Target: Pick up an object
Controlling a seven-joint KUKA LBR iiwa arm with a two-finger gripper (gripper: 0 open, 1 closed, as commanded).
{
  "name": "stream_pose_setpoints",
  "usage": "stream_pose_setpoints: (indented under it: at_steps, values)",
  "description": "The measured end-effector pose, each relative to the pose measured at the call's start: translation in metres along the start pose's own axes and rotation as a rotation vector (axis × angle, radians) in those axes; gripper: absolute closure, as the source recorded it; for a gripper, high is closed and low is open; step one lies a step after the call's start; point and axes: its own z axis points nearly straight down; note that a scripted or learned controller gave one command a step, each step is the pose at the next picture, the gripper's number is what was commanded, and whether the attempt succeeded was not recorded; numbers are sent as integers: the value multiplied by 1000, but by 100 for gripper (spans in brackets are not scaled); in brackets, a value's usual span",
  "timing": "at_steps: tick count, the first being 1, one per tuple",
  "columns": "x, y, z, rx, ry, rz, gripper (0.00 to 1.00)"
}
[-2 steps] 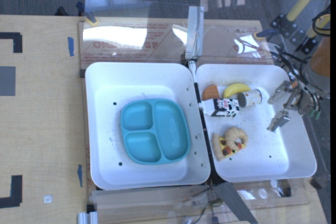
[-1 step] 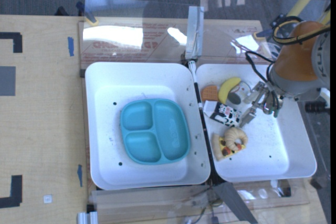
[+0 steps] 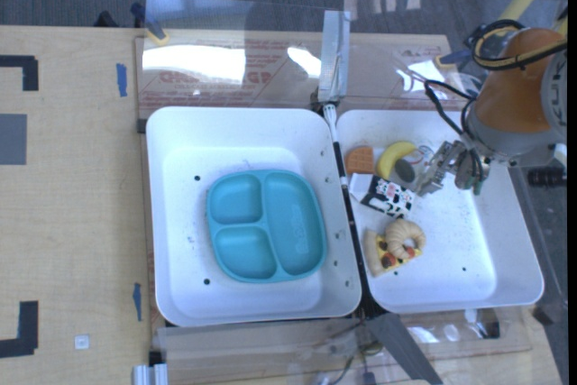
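The things that could be picked all lie in the right bin (image 3: 505, 279), grouped in the part of it nearest the divider between the two bins. A yellow banana-like toy (image 3: 393, 158) lies toward the far side of this bin, with a small orange-brown piece (image 3: 360, 160) just beside it, nearer the divider. Below them is a black-and-white patterned object (image 3: 388, 197), and nearer the front rim lies a beige toy with coloured spots (image 3: 398, 245).

The gripper (image 3: 439, 169) is low over the right bin, just beside the yellow toy on the side away from the divider, perhaps touching it. No object is seen between its fingers, and whether they are spread or closed cannot be told from this view.

Probably the step in hand is the approach to the yellow toy. To do it well, the arm should centre the fingers across the narrow body of the toy and go down fully before closing, because the curved shape can slip out sideways. The patterned object is near, so a clean vertical descent would avoid pushing it.

The left bin (image 3: 171, 194) holds a blue divided plate (image 3: 266, 224), well apart from the gripper.
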Motion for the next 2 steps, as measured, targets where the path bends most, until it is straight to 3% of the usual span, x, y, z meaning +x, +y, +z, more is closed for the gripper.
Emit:
stream_pose_setpoints:
  at_steps: [1,2]
  values:
    - [18,67,-54,7,13,576,100]
    - [80,69,-85,4,19,145,100]
